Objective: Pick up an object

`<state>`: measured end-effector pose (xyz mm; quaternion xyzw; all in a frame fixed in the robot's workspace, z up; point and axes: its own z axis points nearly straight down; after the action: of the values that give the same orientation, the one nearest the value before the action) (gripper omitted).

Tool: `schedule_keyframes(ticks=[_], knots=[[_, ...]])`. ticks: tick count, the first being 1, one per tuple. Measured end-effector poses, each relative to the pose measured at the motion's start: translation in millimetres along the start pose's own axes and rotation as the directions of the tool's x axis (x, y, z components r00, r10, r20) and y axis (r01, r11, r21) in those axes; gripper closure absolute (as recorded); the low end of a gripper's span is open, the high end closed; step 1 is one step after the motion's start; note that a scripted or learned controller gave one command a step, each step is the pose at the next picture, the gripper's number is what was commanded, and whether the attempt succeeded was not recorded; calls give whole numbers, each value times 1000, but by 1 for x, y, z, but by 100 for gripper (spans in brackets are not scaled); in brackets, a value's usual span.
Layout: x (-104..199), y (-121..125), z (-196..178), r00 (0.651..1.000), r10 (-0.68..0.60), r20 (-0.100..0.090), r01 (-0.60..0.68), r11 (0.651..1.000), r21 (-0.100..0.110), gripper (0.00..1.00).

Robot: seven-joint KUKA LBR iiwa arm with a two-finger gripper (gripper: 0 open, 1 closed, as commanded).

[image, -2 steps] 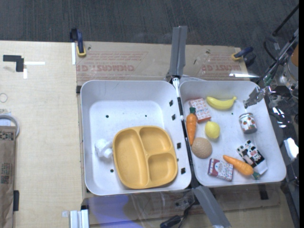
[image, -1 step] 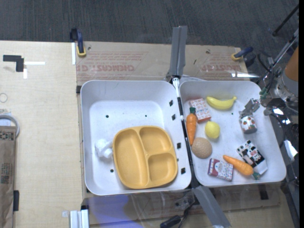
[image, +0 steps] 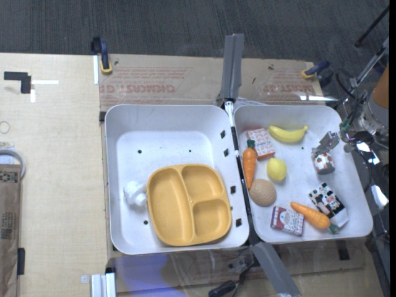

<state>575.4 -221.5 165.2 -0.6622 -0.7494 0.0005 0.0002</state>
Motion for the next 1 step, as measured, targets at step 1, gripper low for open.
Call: schedule_keyframes(ticks=[1], knots=[[0, 1, -7, 1000, -31, 1, 31, 1000, -2, 0]])
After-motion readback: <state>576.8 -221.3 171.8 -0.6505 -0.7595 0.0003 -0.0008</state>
